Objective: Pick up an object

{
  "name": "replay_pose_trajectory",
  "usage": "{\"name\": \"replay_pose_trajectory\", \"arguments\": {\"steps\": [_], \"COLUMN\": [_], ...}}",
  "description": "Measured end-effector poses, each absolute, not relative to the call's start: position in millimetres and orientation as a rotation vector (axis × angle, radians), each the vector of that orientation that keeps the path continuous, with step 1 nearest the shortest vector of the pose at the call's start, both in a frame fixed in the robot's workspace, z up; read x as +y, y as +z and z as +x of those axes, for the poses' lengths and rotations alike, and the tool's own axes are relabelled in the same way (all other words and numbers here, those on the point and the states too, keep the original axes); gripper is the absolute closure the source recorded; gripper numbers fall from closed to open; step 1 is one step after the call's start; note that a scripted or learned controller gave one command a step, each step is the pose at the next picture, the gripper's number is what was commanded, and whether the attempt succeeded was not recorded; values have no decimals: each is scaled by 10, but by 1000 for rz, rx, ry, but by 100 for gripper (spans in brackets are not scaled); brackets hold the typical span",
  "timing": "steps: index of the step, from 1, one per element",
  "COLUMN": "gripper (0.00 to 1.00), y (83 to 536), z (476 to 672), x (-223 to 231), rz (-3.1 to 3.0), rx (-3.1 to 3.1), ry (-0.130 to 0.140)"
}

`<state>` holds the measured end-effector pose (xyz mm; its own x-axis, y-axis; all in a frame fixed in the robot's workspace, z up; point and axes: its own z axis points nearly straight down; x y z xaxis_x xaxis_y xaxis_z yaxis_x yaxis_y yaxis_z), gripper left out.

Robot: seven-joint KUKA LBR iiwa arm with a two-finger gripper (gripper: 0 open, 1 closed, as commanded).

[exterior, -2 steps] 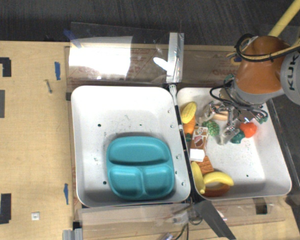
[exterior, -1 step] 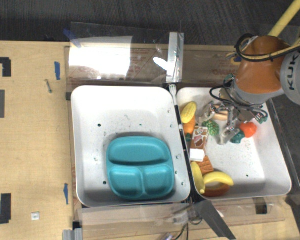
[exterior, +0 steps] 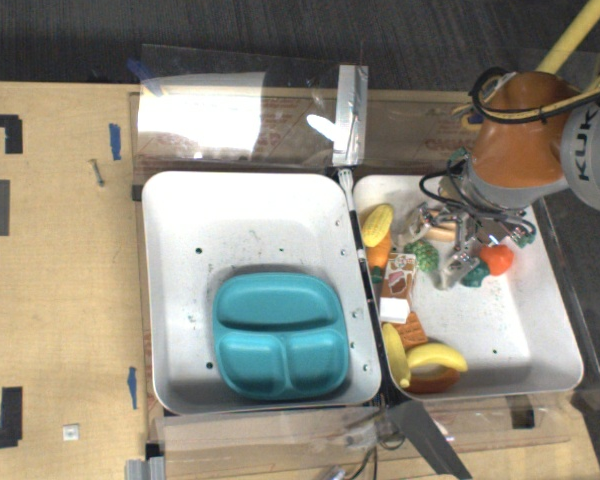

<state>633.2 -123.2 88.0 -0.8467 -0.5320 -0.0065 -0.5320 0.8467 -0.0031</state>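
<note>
My gripper hangs low in the right bin, below the orange wrist band. Around it lie small toy foods: a green piece just to its left, a teal piece and an orange-red ball to its right, and a tan bun-like piece behind it. Nothing is visibly held. Along the bin's left wall lie a yellow corn cob, an orange piece, a brown and white packet and a white block. A banana rests at the front.
The left bin holds a teal divided plate toward its front. A metal divider and a clear sheet stand behind the bins. Cardboard covers the bench at left. Bare floor of the right bin shows at its front right.
</note>
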Motion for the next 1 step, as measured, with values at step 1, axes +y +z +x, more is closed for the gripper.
{"name": "replay_pose_trajectory", "arguments": {"steps": [1], "gripper": [0], "y": [880], "z": [6332], "x": [-1232], "rz": [-868], "rx": [3012], "ry": [-2]}}
